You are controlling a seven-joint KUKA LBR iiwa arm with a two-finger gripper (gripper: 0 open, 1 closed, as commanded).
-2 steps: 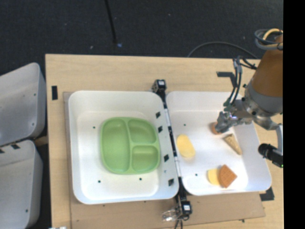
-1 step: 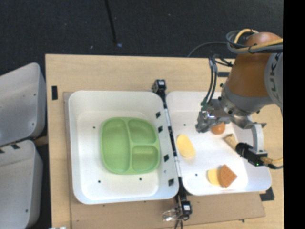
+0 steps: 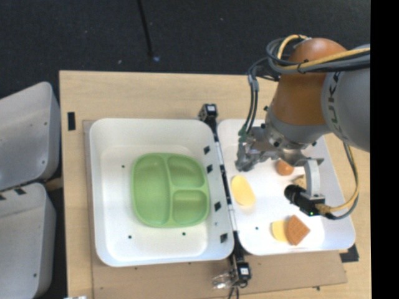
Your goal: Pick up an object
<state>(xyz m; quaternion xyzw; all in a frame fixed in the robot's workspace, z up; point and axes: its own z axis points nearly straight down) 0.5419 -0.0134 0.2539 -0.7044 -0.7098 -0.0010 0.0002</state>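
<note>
Item 1, nearest the camera: my worktop [image 3: 81, 273], bare wood at its near edge, carrying two shallow white bins side by side.

Item 2: the right bin [image 3: 340, 235], my working bin. At its 6 o'clock lies an orange-brown wedge [image 3: 298, 230] touching a small yellow disc [image 3: 278, 230] on the wedge's 9 o'clock side. Both lie flat on the bin floor, untouched.

Item 3: a yellow oblong [image 3: 243, 190], at roughly 9 o'clock in the same bin, near the divider. Also resting free.

Item 4: a small orange lump [image 3: 285, 167], partly hidden under my wrist, near the bin's centre. I cannot say what it is.

Item 5: my claw [image 3: 249, 156], hanging low over the right bin at about 10 o'clock, just above the yellow oblong and apart from it. Whether it is spread or pressed together I cannot tell; nothing visible sits in it.

Item 6: the left bin [image 3: 100, 148], holding a green compartment tray [image 3: 169, 189] at its centre.

Status, by my judgement: pick not yet made. No object is lifted; all candidates lie on the bin floor. Remaining: settle on one, most likely the yellow oblong nearest me, descend, grip, raise.
</note>
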